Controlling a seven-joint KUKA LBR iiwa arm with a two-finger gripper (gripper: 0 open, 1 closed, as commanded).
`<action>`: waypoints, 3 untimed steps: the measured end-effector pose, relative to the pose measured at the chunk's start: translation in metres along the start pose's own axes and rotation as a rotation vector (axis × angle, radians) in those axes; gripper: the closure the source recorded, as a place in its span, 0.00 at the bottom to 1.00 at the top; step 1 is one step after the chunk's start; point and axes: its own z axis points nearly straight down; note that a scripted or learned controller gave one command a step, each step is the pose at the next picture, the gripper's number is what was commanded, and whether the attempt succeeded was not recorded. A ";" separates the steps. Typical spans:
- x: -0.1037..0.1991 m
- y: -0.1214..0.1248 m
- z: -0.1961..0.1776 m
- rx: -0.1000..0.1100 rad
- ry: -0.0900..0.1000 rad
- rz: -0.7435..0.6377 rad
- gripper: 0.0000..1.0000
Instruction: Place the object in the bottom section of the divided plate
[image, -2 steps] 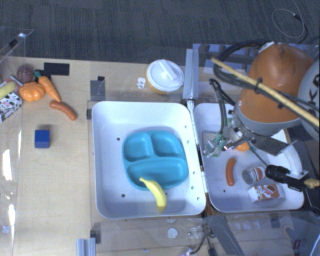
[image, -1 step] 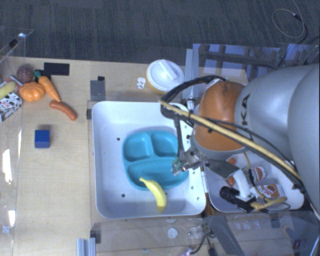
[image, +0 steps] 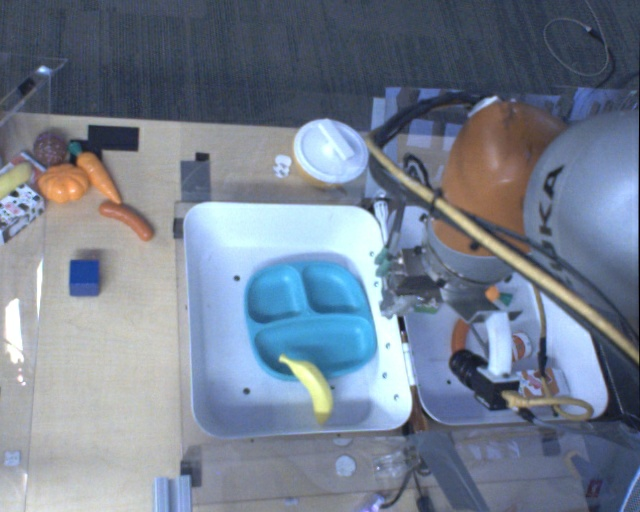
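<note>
A blue divided plate (image: 305, 300) lies in the left white bin (image: 215, 330), with two small sections at the top and one wide section at the bottom. A yellow banana (image: 310, 385) rests with its upper end on the bottom section's rim, while its lower end reaches onto the bin floor. My gripper (image: 398, 285) hangs over the wall between the two bins, just right of the plate and apart from the banana. The grey arm with its orange band (image: 490, 180) covers much of the right bin.
The right bin (image: 590, 385) holds small orange and red items (image: 460, 335) partly under the arm. A white round lid (image: 330, 152) sits behind the left bin. On the bench at far left are a blue cube (image: 85, 277), a carrot (image: 97, 175), a pumpkin (image: 63, 183) and a sausage (image: 127, 220).
</note>
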 end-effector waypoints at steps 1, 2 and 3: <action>0.085 0.004 0.103 0.004 -0.001 0.152 1.00; 0.046 0.003 0.020 0.002 0.000 0.227 1.00; 0.089 0.005 -0.010 0.003 -0.001 0.302 1.00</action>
